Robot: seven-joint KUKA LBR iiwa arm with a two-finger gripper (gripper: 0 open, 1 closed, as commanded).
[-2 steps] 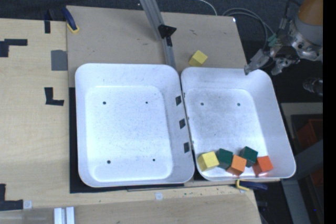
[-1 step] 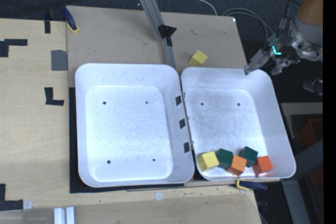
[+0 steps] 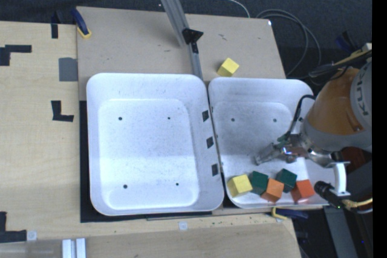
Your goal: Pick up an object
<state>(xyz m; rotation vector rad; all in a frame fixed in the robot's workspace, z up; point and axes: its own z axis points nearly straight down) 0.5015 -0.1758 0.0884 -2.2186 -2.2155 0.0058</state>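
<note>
Arm comes in from 3 o'clock, grey with orange band, wrist over the right bin. Pincer sits low over the bin floor, pointing toward 9 o'clock; cannot tell if it is released or clenched, nothing seen between its tips.

Blocks cluster along the right bin's 6 o'clock edge, at about 5 to 6 o'clock from the pincer, near but apart from it: yellow block at the left end, dark green block just beside it, orange block touching that one, second green block above right, red-orange block at the right end. All resting on the bin floor.

Another yellow cube lies on the bench outside the bins, at 12 o'clock from the right bin, well apart from the pincer.

Left bin at 9 o'clock beside the right one, rims touching
</note>
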